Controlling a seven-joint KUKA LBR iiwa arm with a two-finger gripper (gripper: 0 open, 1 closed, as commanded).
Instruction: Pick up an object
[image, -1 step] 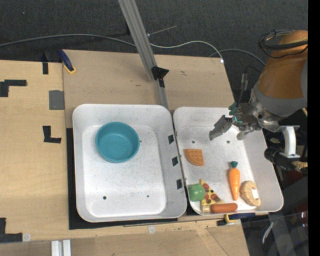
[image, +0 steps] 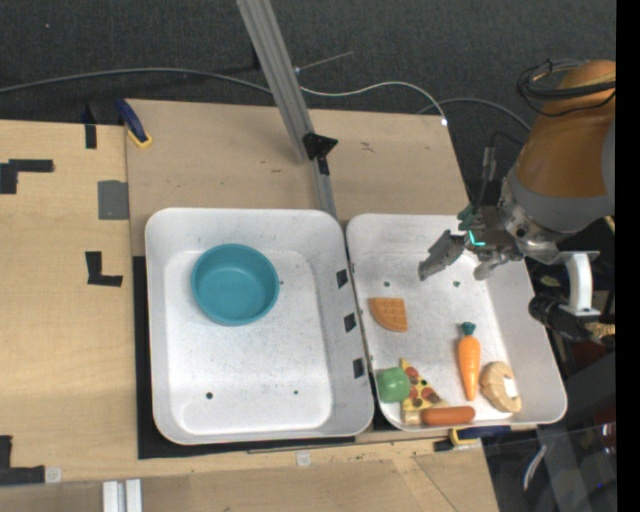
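My gripper (image: 462, 261) hangs over the upper part of the right bin (image: 400, 232), fingers spread open with nothing between them. Below it in that bin lie a waffle-like orange piece (image: 390, 313), a toy carrot (image: 469, 366), a bread roll (image: 499, 386), a green vegetable (image: 393, 383), a small red-and-yellow toy (image: 417, 390) and a red sausage (image: 446, 415). The waffle piece is the nearest, down and to the left of the fingers. A blue bowl (image: 235, 284) sits in the left bin (image: 170, 390).
A grey metal pole (image: 290, 95) slants across the bench behind the bins. The arm's grey body and orange band (image: 565, 130) fill the upper right. Small clips sit on the divider between the bins (image: 347, 320).
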